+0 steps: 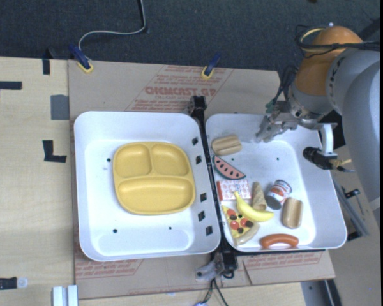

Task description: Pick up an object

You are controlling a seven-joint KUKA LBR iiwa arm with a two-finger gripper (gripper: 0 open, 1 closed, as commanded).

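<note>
Pick not yet made: every toy food item lies loose in the right shallow white bin [306, 164]. Two-finger gripper [268, 127] hovers over that bin's far edge; cannot tell its state, nothing visible in it. Likely target, the tan bread-roll toy [226, 145], sits just beside it at the bin's far left, long axis running left-right across the view.

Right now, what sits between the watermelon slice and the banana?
In the camera view, a red-and-white packet lies between the watermelon slice and the banana.
</note>
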